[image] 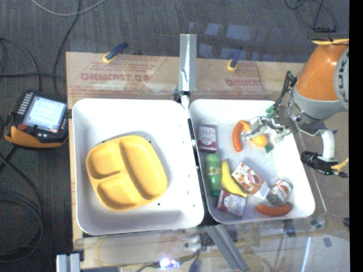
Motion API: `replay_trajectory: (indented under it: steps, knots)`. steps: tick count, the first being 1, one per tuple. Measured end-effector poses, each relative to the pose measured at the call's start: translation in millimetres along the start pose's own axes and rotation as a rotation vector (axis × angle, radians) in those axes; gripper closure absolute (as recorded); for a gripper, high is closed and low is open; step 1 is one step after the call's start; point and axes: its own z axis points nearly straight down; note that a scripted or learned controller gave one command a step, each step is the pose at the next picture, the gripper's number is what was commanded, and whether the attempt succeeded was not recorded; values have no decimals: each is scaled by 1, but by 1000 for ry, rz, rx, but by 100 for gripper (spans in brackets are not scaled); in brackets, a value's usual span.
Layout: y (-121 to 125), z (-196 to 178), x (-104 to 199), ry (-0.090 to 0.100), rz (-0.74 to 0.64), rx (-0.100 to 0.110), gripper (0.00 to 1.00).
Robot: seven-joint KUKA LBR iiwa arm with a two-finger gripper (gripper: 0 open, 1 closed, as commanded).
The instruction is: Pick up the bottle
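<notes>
The bottle (212,173) is small and green. It lies lengthwise against the left wall of the right bin (305,169), between a maroon packet and a banana. My gripper (262,129) hangs over the upper middle of that bin, up and to the right of the bottle and well apart from it. It sits just above a small orange piece (258,141) and beside an orange carrot-like item (237,135). The bottle lies free, with nothing touching it from above.
The right bin also holds a maroon packet (207,137), a banana (228,178), a printed carton (248,178), a second maroon packet (231,203), a tin can (279,191) and a red sausage (273,209). A yellow divided plate (126,170) lies in the left bin (85,118).
</notes>
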Motion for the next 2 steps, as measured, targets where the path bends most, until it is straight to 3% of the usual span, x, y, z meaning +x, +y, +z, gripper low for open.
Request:
replay_trajectory:
  steps: [1,2]
  knots:
    - [-58,90,59,-17,-180,-20,0]
    - [36,49,-60,-6,-115,-2,0]
